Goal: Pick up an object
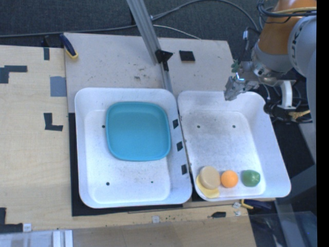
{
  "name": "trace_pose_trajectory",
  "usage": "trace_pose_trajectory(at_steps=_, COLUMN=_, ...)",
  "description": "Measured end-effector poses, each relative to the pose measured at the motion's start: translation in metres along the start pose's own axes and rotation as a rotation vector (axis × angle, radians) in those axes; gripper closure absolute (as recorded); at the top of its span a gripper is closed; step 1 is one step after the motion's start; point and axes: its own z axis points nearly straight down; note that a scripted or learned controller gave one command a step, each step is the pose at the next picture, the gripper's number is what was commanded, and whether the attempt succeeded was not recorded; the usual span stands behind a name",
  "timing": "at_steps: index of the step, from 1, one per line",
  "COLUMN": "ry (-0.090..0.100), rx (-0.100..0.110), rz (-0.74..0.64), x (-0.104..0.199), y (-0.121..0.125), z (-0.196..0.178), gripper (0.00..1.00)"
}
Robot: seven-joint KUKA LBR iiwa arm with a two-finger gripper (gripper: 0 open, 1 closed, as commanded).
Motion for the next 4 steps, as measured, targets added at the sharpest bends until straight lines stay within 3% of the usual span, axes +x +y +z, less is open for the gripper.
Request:
trace_pose_trajectory(at_steps=1, ry=0.000, rx=0.001, rz=0.001, x=0.000, y=0.001, z=-0.048, gripper=1.00)
trace_pose_trajectory(at_steps=3, ry=0.001, rx=0.006, rz=-0.002, x=0.091, y=-0.039, z=-0.016, gripper=1.00)
trace_pose_trajectory(at_steps=4, ry=0.002, rx=0.004, rz=-0.003, x=0.139, y=-0.067, z=-0.019, gripper=1.00)
